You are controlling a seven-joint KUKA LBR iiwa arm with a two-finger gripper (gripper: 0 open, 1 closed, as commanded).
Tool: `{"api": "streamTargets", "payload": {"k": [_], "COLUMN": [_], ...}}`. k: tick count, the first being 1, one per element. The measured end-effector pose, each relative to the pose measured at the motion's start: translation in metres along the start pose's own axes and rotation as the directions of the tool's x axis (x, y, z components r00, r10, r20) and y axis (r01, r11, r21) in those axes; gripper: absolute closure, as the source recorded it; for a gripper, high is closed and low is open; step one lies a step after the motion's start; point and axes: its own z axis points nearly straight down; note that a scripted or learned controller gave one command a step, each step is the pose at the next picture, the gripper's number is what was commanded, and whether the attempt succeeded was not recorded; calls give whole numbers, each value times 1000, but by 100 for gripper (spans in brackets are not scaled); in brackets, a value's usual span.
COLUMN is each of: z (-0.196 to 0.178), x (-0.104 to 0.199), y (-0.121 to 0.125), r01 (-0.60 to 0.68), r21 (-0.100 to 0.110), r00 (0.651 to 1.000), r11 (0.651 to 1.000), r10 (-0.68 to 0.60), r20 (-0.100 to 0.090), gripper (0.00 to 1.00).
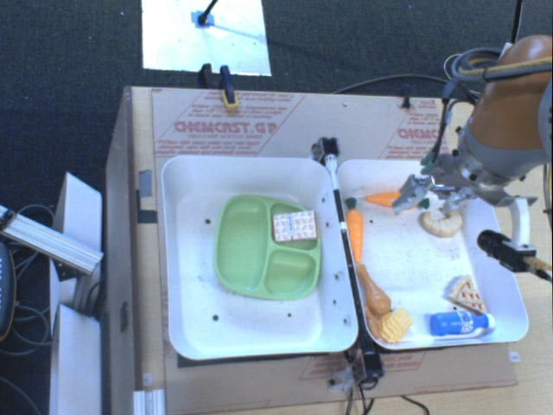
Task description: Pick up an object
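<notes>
Overhead, gripper (429, 194) open, nothing between fingers, above right bin (510, 305) far edge; carrot (383, 200) just left, croissant (441, 224) below; bin centre bare.

Bright, even overhead light; white bins (259, 335) near blown out, faint soft shadows under items. Strong glare on the pale floor sheet (204, 24) at top. Dark carpet (60, 76) underexposed, grainy. Low-res overall, slight softness; arm (510, 102) at right a bit blurred.
</notes>
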Motion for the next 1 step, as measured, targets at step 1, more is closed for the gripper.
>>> {"api": "streamTargets", "payload": {"k": [1], "z": [55], "x": [25], "y": [67], "r01": [1], "r21": [1], "r00": [1000], "r11": [1000], "r10": [-1], "r20": [-1], "gripper": [0]}}
